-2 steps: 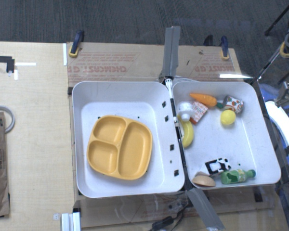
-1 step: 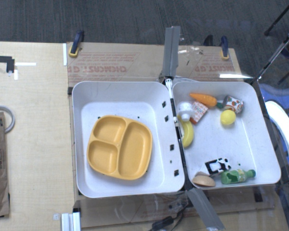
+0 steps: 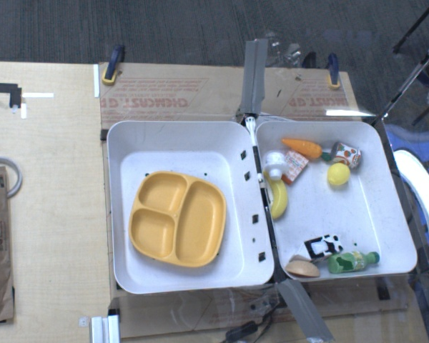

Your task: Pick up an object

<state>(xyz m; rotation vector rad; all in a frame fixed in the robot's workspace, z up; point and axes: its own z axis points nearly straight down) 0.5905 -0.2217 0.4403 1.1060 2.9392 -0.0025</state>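
- Left bin (image 3: 121,191): yellow tray (image 3: 177,219), three compartments.
- Right bin (image 3: 393,213): carrot (image 3: 303,147), lemon (image 3: 338,175), banana (image 3: 277,198), small carton (image 3: 295,166), can (image 3: 347,153), green bottle (image 3: 353,261), black-and-white toy (image 3: 322,246), tan shell-like piece (image 3: 302,267).
- Tool state: cannot tell.
- Step, by judgement: pre-approach; nothing lifted.
- Next move calls for picking a target with clearance. The lemon sits apart from its neighbours; the bottle lies close by the bin wall.
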